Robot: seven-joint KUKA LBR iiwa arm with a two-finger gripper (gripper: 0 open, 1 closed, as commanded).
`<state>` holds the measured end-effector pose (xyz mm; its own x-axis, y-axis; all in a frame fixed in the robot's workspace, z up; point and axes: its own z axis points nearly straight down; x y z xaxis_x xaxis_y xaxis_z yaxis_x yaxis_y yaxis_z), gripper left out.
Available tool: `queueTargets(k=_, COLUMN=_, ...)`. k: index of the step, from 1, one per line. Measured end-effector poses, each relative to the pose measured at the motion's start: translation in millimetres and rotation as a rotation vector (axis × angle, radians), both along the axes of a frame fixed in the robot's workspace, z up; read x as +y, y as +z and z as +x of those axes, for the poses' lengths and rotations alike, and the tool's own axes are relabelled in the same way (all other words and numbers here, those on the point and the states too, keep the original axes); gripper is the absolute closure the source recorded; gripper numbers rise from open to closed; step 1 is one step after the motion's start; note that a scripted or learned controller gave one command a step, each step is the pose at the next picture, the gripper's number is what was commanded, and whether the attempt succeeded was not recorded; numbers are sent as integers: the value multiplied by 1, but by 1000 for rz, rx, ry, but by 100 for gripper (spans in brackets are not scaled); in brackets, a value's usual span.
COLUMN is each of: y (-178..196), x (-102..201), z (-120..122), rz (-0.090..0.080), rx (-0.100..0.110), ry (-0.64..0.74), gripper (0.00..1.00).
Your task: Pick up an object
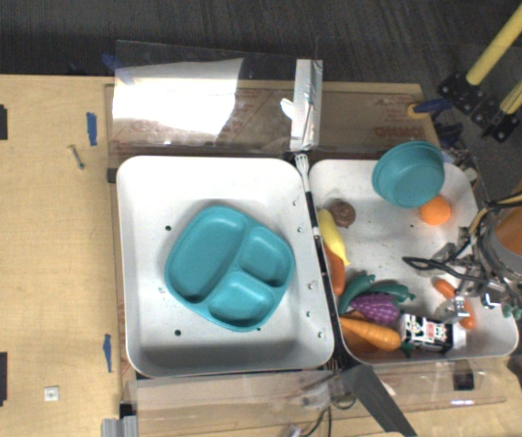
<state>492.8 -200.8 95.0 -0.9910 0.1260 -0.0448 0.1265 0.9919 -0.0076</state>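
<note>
My gripper [465, 289], finger state impossible to tell, hovers at the right bin's [397, 230] right edge; the black-and-white toy [427, 333] lies just front-left of it.

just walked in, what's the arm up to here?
The arm is at the right edge of the right bin, its gripper low over that bin's right side near a small orange piece. Nothing is visibly held. Toy food lies along the bin's left and front: banana, purple grapes, carrot. A teal bowl and orange ball sit at the back. The left bin holds a teal divided tray.
</note>
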Motion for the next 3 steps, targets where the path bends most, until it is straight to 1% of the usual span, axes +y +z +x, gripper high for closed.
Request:
queueTargets(k=1, y=-1, x=-6, z=0, rz=5, rx=3, ry=-58, gripper=0)
queueTargets(k=2, y=-1, x=10, z=-1, rz=7, rx=3, ry=-132, gripper=0)
queueTargets(k=3, y=-2, x=2, z=-3, rz=9, rx=5, ry=-178, gripper=0)
